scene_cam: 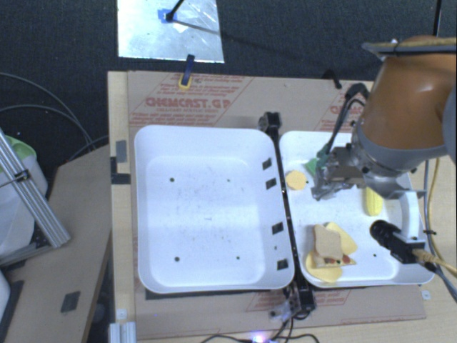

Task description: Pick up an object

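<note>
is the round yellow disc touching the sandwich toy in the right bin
Apart. The camera view shows bare white bin floor between the round yellow disc near the divider and the sandwich toy lower in the right bin.

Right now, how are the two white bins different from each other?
The left bin shows only a speckled white floor, while the right bin holds toy food: a yellow disc, a corn-like piece and a sandwich-like pile. The gripper hangs over the right bin, not the left. Both are shallow, white and rectangular.
</note>
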Controlling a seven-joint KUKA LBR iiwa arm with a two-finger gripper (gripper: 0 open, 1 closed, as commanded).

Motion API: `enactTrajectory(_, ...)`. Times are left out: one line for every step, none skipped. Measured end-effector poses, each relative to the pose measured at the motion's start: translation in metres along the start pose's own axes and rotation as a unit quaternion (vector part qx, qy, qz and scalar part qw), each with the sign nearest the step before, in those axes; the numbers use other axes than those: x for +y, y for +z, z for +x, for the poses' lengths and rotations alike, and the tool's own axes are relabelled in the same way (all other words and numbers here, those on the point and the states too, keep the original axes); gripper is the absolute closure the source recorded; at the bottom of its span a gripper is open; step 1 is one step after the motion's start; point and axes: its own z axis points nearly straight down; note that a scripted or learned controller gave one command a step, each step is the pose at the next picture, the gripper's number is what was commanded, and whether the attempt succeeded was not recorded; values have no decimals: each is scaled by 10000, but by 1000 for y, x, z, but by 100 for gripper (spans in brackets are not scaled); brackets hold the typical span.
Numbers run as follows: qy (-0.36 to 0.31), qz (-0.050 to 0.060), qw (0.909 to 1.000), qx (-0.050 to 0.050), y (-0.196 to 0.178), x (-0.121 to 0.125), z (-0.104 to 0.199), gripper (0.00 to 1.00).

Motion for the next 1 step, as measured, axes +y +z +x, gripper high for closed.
enactTrajectory(-45, -49, 10000, 13, -11, 1, 52, 100)
